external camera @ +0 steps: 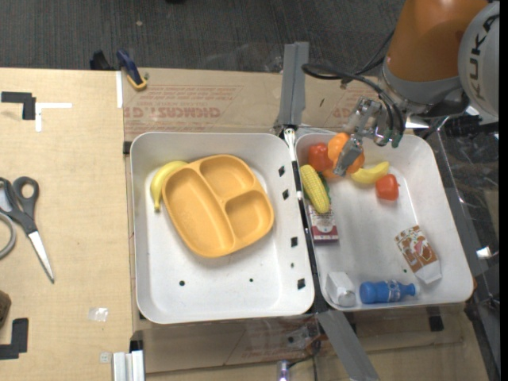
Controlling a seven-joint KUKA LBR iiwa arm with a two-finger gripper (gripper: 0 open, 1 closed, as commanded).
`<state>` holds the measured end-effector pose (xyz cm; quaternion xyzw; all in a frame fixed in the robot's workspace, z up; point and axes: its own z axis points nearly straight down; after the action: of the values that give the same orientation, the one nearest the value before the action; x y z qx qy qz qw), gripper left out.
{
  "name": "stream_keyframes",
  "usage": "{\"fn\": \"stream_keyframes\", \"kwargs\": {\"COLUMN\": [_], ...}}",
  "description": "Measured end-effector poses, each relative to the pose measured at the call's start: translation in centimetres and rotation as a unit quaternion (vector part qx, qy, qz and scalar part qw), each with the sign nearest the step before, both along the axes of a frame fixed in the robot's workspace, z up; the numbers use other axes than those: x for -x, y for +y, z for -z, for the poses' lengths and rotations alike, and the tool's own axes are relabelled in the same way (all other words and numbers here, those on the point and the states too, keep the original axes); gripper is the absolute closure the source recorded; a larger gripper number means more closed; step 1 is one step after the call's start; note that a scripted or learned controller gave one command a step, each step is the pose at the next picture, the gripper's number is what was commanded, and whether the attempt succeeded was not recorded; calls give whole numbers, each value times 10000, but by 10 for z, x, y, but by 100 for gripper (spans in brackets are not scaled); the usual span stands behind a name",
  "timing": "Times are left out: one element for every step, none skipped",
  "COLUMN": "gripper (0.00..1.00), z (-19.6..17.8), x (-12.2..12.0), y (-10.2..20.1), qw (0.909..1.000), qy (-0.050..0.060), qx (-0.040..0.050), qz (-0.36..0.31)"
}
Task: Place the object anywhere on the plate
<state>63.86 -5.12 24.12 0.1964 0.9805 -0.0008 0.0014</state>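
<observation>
The orange-yellow divided plate (218, 205) lies in the left bin (238, 296) with nothing on it. A yellow banana (165, 178) curves along its left rim, on the bin floor. My gripper (349, 160) hangs at the back left of the right bin (444, 213), right at a small orange fruit (339, 144) that it partly covers. Whether it grips that fruit cannot be made out. The arm comes down from the top right.
Around the gripper lie a red pepper (319, 155), a corn cob (315, 187), a small yellow banana (370, 172) and a red tomato (386, 186). Nearer the front are a small box (323, 228), a carton (417, 252) and a blue bottle (386, 291). Scissors (28, 221) lie on the bench.
</observation>
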Motion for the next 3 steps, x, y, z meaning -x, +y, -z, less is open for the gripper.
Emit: {"fn": "stream_keyframes", "kwargs": {"gripper": [100,100,100], "z": [50,-21,100], "x": [-3,30,21], "y": [50,142,192], "qw": [9972,9871,9729], "qy": [8,-5,8], "qx": [-8,-8,-10], "qz": [-742,-1603,-2313]}}
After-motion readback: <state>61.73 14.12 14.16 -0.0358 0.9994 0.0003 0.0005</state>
